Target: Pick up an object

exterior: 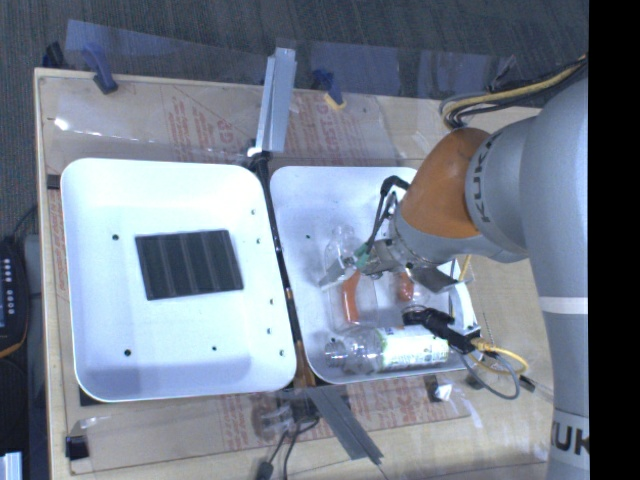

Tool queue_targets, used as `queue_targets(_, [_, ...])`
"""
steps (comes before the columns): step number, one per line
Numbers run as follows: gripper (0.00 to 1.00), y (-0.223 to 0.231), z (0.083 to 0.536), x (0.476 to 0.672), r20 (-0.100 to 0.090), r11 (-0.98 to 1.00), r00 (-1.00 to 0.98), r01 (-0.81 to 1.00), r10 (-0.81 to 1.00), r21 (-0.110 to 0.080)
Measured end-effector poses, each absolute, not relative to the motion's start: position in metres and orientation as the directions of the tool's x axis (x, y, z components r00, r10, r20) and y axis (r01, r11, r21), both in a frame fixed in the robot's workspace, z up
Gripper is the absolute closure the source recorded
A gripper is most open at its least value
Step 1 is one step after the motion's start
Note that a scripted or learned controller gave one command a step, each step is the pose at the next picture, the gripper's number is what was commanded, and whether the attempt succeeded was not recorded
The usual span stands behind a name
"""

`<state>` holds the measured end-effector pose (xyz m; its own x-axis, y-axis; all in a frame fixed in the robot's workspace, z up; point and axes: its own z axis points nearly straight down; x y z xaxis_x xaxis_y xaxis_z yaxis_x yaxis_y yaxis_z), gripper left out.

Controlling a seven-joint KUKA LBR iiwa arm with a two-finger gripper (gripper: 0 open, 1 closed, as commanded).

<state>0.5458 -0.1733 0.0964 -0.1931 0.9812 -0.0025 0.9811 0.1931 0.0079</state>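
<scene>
Honestly, I cannot tell from here whether I am released or clenched: my gripper (372, 260) hangs low over the middle of the right bin (300, 203), with my own wrist covering most of it. Just beside me lies an orange tube (350, 299), and along the bin's near edge a clear bottle (390, 350) rests on its side; some clear plastic (335, 248) sits toward the bin's left wall. I judge the crowding the main risk: these things lie close together, so I could nudge one while closing on another, or slip off the smooth round bottle. The left bin (90, 198) carries a dark ribbed pad (189, 264). Readable writing: "KUKA" on my arm (530, 188).
</scene>
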Motion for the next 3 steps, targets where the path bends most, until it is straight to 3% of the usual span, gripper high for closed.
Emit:
queue_targets(1, [1.00,-0.174,0.108,0.547,-0.006,0.197,-0.197,0.980,0.980,0.009])
queue_targets(2, [1.00,-0.155,0.113,0.499,-0.031,0.305,-0.304,0.950,0.952,0.062])
queue_targets(3, [1.00,-0.118,0.210,0.543,0.001,0.262,-0.262,0.965,0.965,-0.002])
